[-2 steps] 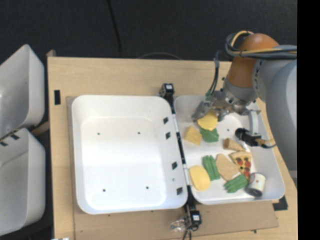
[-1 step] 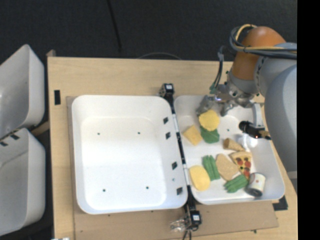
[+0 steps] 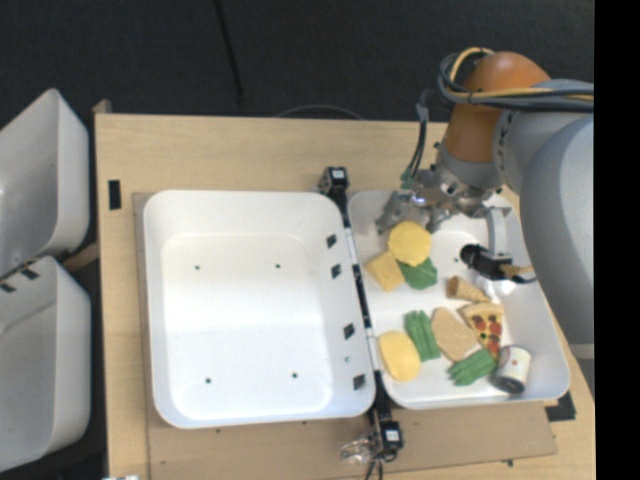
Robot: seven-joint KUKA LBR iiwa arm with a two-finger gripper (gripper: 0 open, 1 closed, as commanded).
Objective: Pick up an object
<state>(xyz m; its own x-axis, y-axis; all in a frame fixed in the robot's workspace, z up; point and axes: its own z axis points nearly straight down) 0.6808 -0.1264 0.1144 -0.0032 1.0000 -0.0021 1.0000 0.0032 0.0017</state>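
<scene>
Though blurred, pincer (image 3: pixel 413 212) near yellow disc (image 3: pixel 410 243)

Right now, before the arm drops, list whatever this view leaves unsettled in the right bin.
All in the camera view:
gripper: blurred, so contact with the yellow round piece is unclear.
green piece: overlapped by the yellow round piece, so its full shape is hidden.
white-and-red item: too small to identify.
right bin: its right rim is hidden by the arm.

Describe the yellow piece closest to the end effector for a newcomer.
In the right bin, far end, beside the end effector. The round yellow piece is farthest back; the yellow wedge beside it is angular, and the yellow oval lies near the front.
</scene>
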